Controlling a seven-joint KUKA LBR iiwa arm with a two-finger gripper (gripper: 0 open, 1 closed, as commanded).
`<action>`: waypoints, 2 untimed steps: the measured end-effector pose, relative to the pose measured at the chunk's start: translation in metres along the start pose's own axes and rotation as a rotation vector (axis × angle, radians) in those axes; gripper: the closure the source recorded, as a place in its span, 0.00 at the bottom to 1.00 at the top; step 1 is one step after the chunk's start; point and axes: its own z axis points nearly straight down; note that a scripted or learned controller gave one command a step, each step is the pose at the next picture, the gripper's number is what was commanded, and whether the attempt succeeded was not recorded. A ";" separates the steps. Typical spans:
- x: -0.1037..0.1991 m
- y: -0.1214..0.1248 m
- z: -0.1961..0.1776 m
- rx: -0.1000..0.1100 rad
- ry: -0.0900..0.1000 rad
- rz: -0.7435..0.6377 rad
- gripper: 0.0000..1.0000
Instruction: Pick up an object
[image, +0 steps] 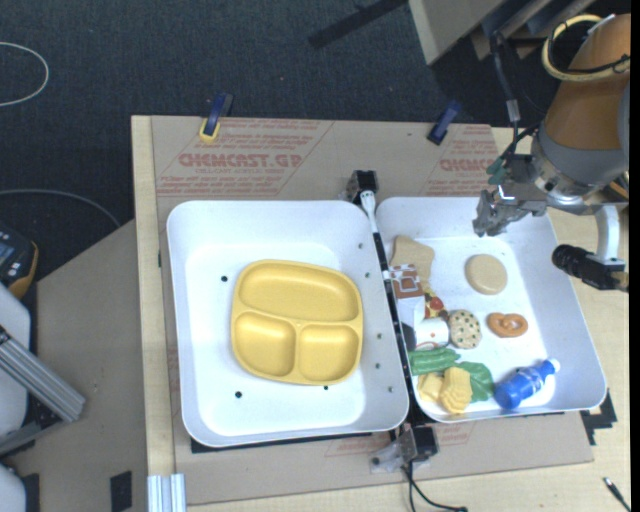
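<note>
Bench (300, 150): a flat brown board with red lettering printed across it, carrying both bins; a blue and yellow clamp (213, 117) grips its far edge.
Left bin (190, 300): shallow, white, with rounded corners, touching the right bin along the middle seam.
Right bin (570, 330): shallow, white, holding the small objects, most of them crowded along its left and near sides.
Arm (585, 110): grey with an orange band, coming in from the right above the far right corner of the right bin.
Yellow plastic tray (296, 321): three compartments, lying flat in the middle of the left bin.
Jaws (492, 222): dark and pointing down over the far part of the right bin, just beyond the tan disc; whether they are spread or pressed together I cannot tell from here, and I see nothing between them.
Blue plastic bottle (522, 383): lying on its side near the front edge of the right bin.
Green leafy toy (450, 362): beside the bottle, touching a yellow corn-like piece (452, 390).
Tan round disc (487, 274): flat in the open middle of the right bin.
Brown pretzel-shaped piece (507, 324): just in front of the disc, apart from it.
Speckled cookie (463, 328): left of the pretzel.
</note>
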 end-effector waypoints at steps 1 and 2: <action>0.057 0.028 0.001 0.000 0.001 -0.002 1.00; 0.114 0.051 0.000 0.001 0.002 -0.001 1.00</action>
